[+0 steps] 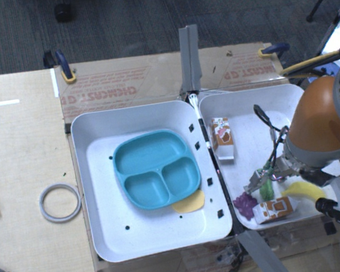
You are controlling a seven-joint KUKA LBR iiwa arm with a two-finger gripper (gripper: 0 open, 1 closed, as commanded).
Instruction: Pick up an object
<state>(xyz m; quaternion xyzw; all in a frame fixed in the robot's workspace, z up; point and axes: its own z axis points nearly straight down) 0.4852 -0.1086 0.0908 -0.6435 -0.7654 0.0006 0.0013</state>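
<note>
Claw (259, 180): low in right bin (240, 99), grip state unclear, crowded by green item (266, 191), banana (305, 190), purple piece (245, 204), carton (275, 210).
Farther back: small box (223, 138).
Left bin (96, 194): blue tray (156, 169), yellow piece (190, 202).
Tabletop (15, 161): tape ring (60, 201).

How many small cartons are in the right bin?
2. One carton lies near the right bin's left wall, toward the back. Another carton lies at the front edge, beside the gripper. The arm may hide more.
</note>
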